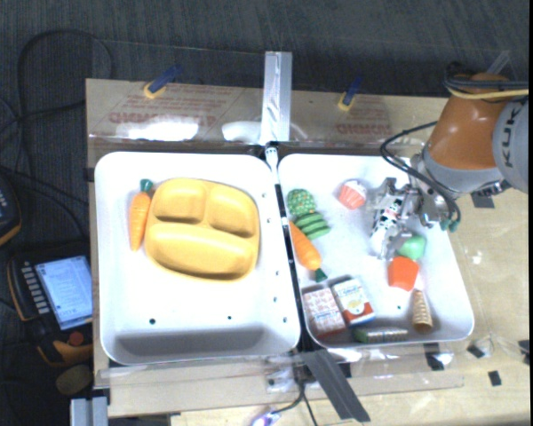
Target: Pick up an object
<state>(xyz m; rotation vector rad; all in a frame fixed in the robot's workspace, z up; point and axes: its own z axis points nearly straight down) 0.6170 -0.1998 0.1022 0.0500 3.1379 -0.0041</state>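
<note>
My gripper (387, 231) hangs low in the right bin (453, 291), its metal fingers pointing down near the bin's right middle. Just right of and below the fingertips lies a red and green toy pepper (405, 266), close to them or touching. A pink cupcake-like toy (352, 193) sits to the gripper's upper left. An orange carrot (306, 248) and green vegetables (306, 213) lie along the bin's left wall. Whether anything is between the fingers is hidden by the gripper's own body.
Small cartons (338, 304), a dark green stick (380, 334) and an ice-cream cone (421, 310) lie at the right bin's front. The left bin (115, 327) holds a yellow compartment tray (202, 227) and another carrot (139, 218). A metal post (276, 96) stands behind the divider.
</note>
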